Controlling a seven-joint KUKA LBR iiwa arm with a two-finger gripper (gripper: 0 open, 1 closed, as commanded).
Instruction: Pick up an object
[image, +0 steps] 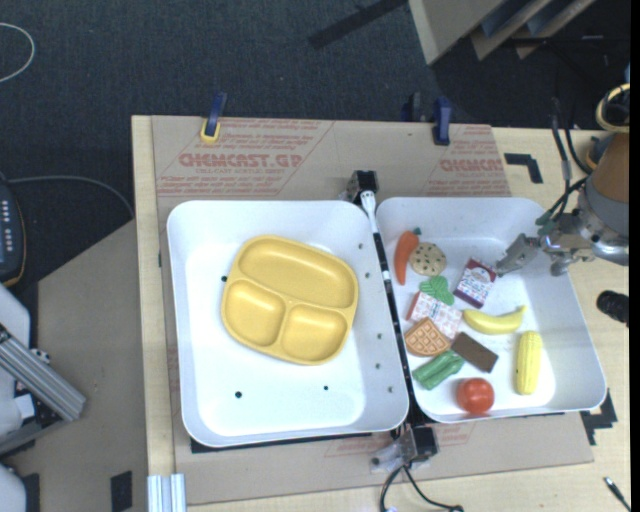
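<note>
Toy food (462, 325) is all heaped in the right bin (580, 335), so that's the obvious hunting ground. The tool (520, 255) hovers over its far right side, nothing gripped; can't tell how wide it is.

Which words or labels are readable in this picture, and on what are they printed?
"CHEMCAST GP", red, on the brown sheet behind the left bin.
The same red print behind the right bin: too blurred to read.
Small box label: too small to read.

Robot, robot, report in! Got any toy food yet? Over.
Gripper above right bin, nothing between fingers. Toy food all loose; juice box nearest. Nothing in the way. Over.
</note>
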